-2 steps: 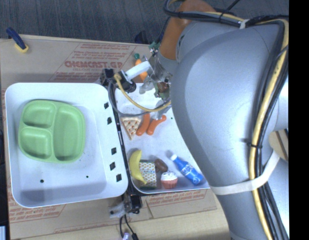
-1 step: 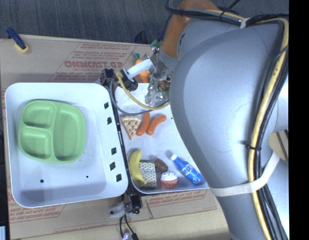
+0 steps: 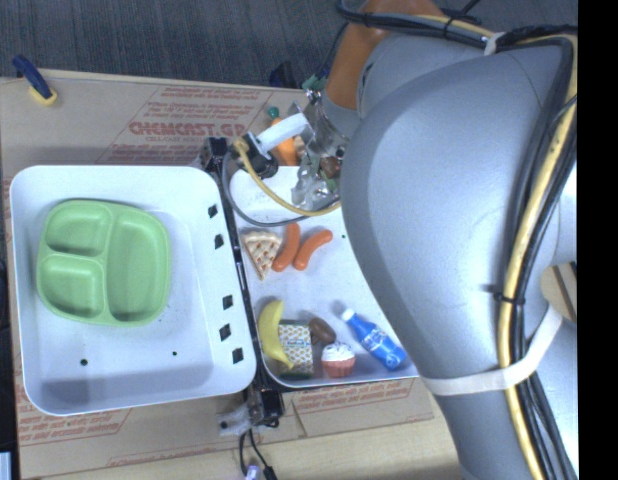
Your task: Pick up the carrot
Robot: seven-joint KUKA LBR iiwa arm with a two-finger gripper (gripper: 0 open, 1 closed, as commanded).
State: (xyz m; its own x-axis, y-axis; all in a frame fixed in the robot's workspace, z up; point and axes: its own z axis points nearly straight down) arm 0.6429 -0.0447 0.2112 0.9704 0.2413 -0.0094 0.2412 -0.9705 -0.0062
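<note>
The right bin point(image 3: 319, 293) holds two orange-red sticks side by side, one point(image 3: 286, 249) next to the pizza slice and one point(image 3: 312, 249) to its right; either could be the carrot. A small orange piece point(image 3: 287, 151) shows at the bin's far end, just left of the wrist. My gripper point(image 3: 314, 180) hangs over that far end, above and slightly behind the two sticks. The big grey arm point(image 3: 449, 228) covers the bin's right side. No object shows between the gripper's tips.
The right bin also holds a pizza slice point(image 3: 259, 252), a banana point(image 3: 272, 333), a patterned box point(image 3: 296, 348), a cupcake point(image 3: 337, 360) and a blue bottle point(image 3: 374, 340). A green divided plate point(image 3: 104, 261) lies in the left bin point(image 3: 119, 378). A yellow cable point(image 3: 259, 183) loops near the gripper.
</note>
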